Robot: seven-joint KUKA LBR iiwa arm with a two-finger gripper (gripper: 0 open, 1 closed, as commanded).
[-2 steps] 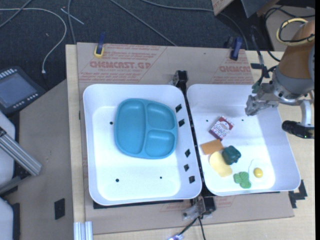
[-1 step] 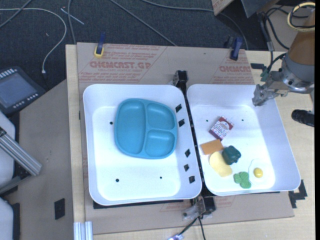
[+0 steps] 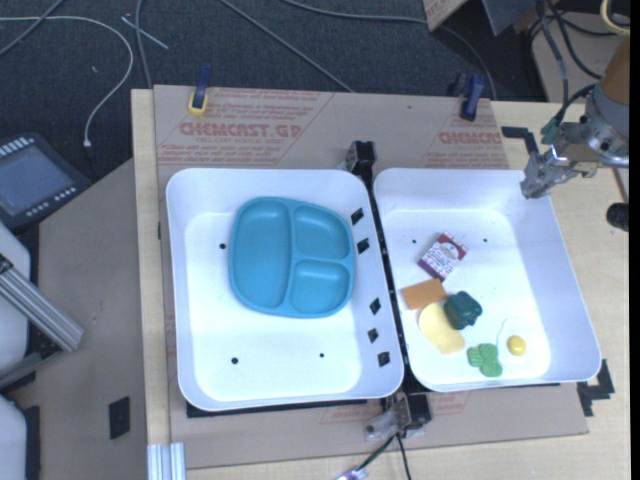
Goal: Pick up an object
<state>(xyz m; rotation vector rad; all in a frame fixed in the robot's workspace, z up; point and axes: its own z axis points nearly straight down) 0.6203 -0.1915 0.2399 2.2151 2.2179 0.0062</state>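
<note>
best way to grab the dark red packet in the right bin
Probably from straight above, fingers closing across the short sides of the dark red packet. It lies flat on the floor of the right bin, apart from the orange block below it, with bare floor all round. The gripper is over the bin's far right corner.

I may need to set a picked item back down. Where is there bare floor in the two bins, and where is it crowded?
Free: the left bin floor below and left of the blue divided plate; the right bin floor from its far wall to the red packet. Crowded: its near part, around the orange block, yellow piece and dark green toy.
</note>
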